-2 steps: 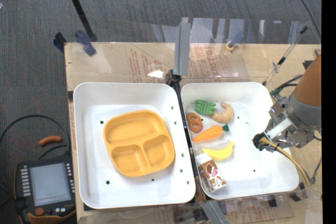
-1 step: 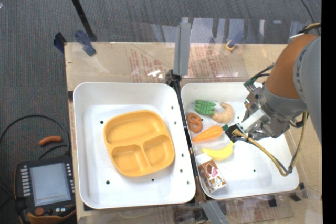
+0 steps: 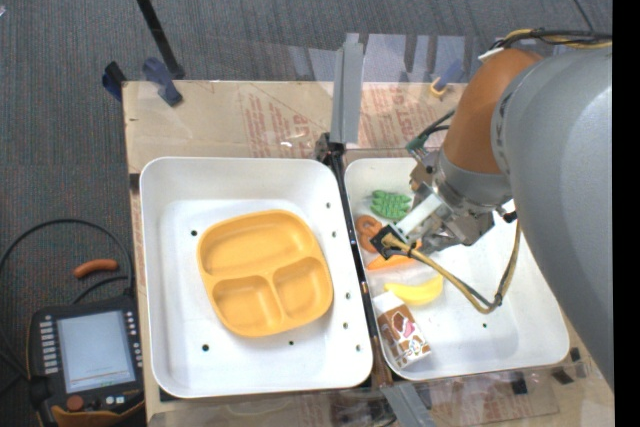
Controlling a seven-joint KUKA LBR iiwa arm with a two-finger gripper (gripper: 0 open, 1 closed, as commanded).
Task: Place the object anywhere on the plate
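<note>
Grey arm point(image 3: 570, 175) w/ orange band looms closest to lens, reaching in from the right and bent down over the right bin point(image 3: 500, 335). Task obj, by my read: long orange piece point(image 3: 392, 263) lying flat on the bin floor near the divider wall. It's the item closest under the tool, but which toy is the target can't be confirmed. Gripper point(image 3: 430, 235) sits low, just above and to the right of that piece; wrist and robot hardware block the tip, so can't tell if it's open or closed, and nothing can be seen held in it. Contact w/ the orange piece also not resolvable: close, maybe touching. Just beside it, toward the far wall: a rounder orange item point(image 3: 368, 227), then a green ridged toy point(image 3: 392, 205). Toward the near side: banana point(image 3: 417, 291) just beside the orange piece, then a brown-and-white carton point(image 3: 403, 333) near the front left corner. Items crowd the left half of that bin, so a grasp there prob risks nudging neighbours. Plate point(image 3: 265, 270), yellow-orange w/ 3 compartments, lies flat mid left bin point(image 3: 180, 205), nothing on it, turned slightly askew; well apart from the toys, across the divider. Est: placement not yet done, pick stage at most
</note>
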